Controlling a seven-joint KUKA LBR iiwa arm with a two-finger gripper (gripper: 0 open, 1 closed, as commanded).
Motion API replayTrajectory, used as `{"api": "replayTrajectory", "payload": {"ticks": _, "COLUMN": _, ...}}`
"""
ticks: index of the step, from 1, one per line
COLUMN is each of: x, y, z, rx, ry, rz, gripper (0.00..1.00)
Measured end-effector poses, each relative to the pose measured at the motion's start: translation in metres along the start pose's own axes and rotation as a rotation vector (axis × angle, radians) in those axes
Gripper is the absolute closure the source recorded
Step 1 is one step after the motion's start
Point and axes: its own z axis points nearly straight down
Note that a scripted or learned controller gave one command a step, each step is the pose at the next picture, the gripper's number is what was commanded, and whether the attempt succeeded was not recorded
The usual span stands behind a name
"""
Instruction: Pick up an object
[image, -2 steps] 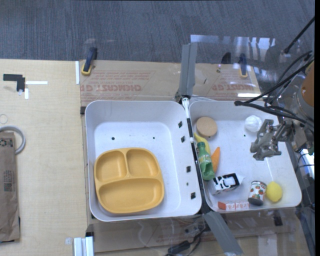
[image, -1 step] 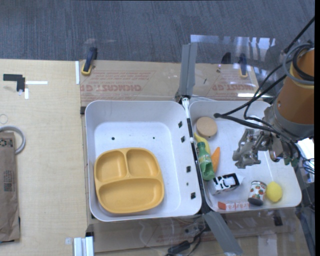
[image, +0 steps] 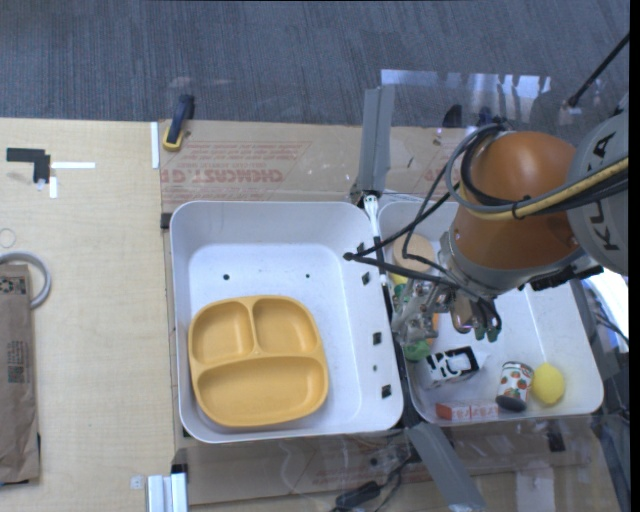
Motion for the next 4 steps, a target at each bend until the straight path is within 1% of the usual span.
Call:
{"api": "replayTrajectory", "payload": {"ticks": 1, "x": 0.030, "y": -0.071, "z": 0.000, "rx": 0.000, "ry": 0.000, "rz": -0.296, "gripper": 1.00}}
{"api": "replayTrajectory", "payload": {"ticks": 2, "x": 0.020, "y": 0.000, "z": 0.000, "rx": -0.001, "ry": -0.002, "rz": -0.642, "gripper": 1.00}}
{"api": "replayTrajectory", "payload": {"ticks": 3, "x": 0.024, "y": -0.043, "z": -0.024, "rx": -0.001, "ry": -0.003, "rz": -1.028, "gripper": 1.00}}
{"api": "replayTrajectory", "payload": {"ticks": 4, "x": 0.032, "y": 0.027, "z": 0.000, "rx": -0.003, "ry": 0.000, "rz": -1.193, "gripper": 1.00}}
